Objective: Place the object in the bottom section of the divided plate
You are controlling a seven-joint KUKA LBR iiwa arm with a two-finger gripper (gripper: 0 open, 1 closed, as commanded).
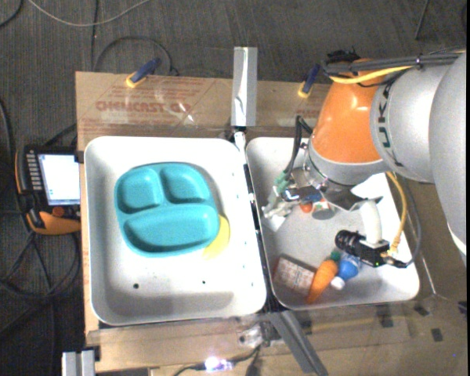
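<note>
Teal divided plate (169, 208) in left bin (102, 288), arm's gripper (298, 198) low over right bin (403, 288) (grip state cannot be told), toy carrot (321, 279) near its front edge.

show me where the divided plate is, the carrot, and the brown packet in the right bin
divided plate (172, 229): camera view, floor of its large bottom section.
carrot (321, 279): camera view, middle of its orange body.
brown packet (292, 274): camera view, centre of its top face.

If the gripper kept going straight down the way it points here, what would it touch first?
Probably the white floor of the right bin, beside a small red-orange piece under the gripper. Depth is unclear from above, so that piece may be met first.
</note>
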